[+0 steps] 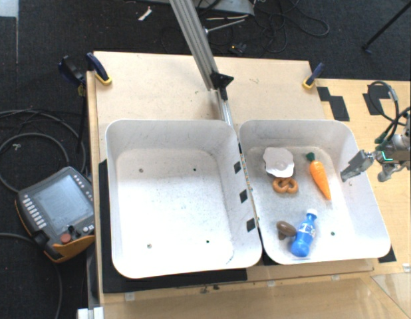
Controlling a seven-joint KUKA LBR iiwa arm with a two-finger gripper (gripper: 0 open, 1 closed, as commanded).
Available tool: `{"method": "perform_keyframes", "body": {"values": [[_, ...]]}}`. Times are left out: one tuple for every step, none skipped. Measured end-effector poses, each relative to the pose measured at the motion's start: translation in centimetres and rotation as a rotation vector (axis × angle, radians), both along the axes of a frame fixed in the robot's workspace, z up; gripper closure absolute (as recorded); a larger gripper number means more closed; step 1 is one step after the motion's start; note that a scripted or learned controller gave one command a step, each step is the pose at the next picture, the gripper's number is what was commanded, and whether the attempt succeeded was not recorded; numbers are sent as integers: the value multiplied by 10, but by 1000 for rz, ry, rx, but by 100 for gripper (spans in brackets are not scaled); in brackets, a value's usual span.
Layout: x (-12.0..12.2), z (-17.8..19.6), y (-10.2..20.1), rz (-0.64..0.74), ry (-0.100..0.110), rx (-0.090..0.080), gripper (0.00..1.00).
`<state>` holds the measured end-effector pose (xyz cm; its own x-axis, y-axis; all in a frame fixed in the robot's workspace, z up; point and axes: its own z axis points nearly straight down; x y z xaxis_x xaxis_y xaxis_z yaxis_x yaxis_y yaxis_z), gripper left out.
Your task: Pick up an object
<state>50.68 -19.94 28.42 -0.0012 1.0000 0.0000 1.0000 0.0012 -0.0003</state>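
Fingers (pixel 354 166) spreading apart, gripping nothing. Gripper (pixel 372 165) hovering at right edge of frame, over right rim of right bin (pixel 365 198). Arm entering from far right. Carrot (pixel 319 178) lying in right bin, just left of gripper, apart from it. White round object (pixel 279 161) sitting left of carrot, pretzel (pixel 285 186) touching its lower edge. Blue bottle (pixel 303 233) lying lower centre of right bin, brown object (pixel 285 229) just beside its left. Left bin (pixel 126 138) sitting at centre-left of frame.
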Motion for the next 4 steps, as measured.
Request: {"method": "perform_keyframes", "body": {"values": [[1,-64,1,-2,6,2,0],[-5,-111,-3,-3,5,1,0],[-9,-172,5,-2,6,3,0],[-7,-158,4,-1,-2,0,100]]}}
